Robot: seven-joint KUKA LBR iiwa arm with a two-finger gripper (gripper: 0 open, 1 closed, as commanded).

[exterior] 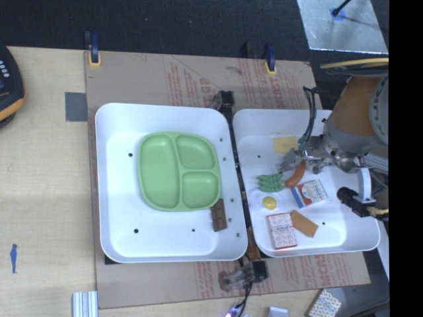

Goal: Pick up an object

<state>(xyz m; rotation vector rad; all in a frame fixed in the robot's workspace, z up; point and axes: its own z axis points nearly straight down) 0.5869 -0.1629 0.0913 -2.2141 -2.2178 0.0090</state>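
My gripper (296,158) is down in the right bin (344,243), reaching in from the right, with the grey wrist and orange band behind it. Its tip sits right over the upper end of an orange-red sausage (294,177) that lies at a slant. Whether it touches the sausage I cannot tell. A green bean-like toy (269,182) lies just left of the sausage. A yellow cheese slice (285,143) is behind the tip. A small yellow ball (269,203) rests in front.
A red-and-white carton (310,192), a red-and-white packet (281,230) and a brown wedge (305,224) lie in the right bin's front half. The left bin (119,236) holds a green divided plate (178,170). A dark block (217,215) sits by the divider.
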